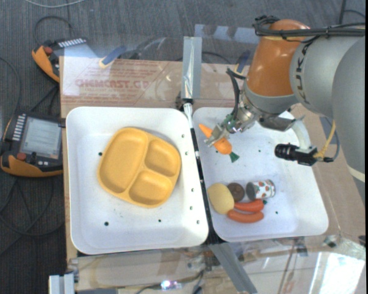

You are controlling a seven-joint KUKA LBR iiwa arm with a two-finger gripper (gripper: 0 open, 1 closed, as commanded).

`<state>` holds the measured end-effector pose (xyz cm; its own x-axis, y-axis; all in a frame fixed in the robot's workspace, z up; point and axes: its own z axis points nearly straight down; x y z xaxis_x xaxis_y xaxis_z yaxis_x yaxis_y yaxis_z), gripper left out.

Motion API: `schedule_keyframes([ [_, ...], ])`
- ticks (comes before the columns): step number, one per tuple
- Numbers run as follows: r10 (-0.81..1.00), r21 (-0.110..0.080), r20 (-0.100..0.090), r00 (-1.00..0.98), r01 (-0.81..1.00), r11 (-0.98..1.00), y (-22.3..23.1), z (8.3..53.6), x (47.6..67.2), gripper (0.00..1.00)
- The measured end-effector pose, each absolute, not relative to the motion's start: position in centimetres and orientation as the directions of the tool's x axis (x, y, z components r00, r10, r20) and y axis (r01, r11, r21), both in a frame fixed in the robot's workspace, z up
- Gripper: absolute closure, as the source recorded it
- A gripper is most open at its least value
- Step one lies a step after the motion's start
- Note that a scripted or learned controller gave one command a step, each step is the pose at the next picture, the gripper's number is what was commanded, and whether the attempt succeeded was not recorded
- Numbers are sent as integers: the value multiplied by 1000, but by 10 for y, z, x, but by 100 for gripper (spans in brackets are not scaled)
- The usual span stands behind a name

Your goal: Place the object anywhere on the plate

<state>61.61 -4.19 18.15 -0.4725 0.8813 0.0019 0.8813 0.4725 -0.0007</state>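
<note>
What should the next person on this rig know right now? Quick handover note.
Gripper: low in the right bin, at the toy carrot; whether it has the carrot can't be told from here.
Plate: yellow, three compartments, in the left bin, nothing on it.
Other toy food sits clustered near the right bin's front.
Done: nothing placed.
Left: confirm the grasp, lift, carry across the divider, set down on the plate.
</note>
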Motion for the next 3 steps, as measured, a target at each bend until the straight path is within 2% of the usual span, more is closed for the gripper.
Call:
schedule_keyframes([
  [1,797,-2,2,-604,797,604,11,181,575,100],
  [2,802,-2,2,-598,802,598,78,181,579,100],
  [3,802,-2,2,-597,802,597,78,181,579,0],
])
